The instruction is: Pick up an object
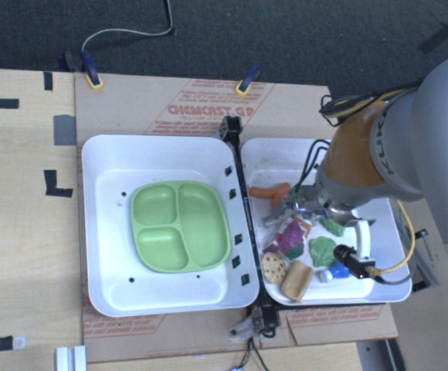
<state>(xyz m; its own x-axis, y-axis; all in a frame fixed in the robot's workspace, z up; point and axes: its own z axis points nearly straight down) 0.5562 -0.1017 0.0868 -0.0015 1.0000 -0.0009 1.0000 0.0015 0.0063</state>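
The right bin (282, 151) holds several small toys: an orange carrot-like piece (269, 192), a purple piece (292, 239), a green piece (321, 249), a round cookie (272, 266) and a tan block (296, 280). My gripper (292, 209) reaches down into this bin from the right, just above the purple piece and beside the orange one. Its tips sit among the toys, and nothing can be seen held between them. The grey arm with its orange band (355, 153) covers the bin's right half.
The left bin (100, 207) contains a green divided plate (181, 226). A black divider (240, 207) runs between the bins. Cables trail at the right bin's near right corner (378, 267). Cardboard lies under both bins.
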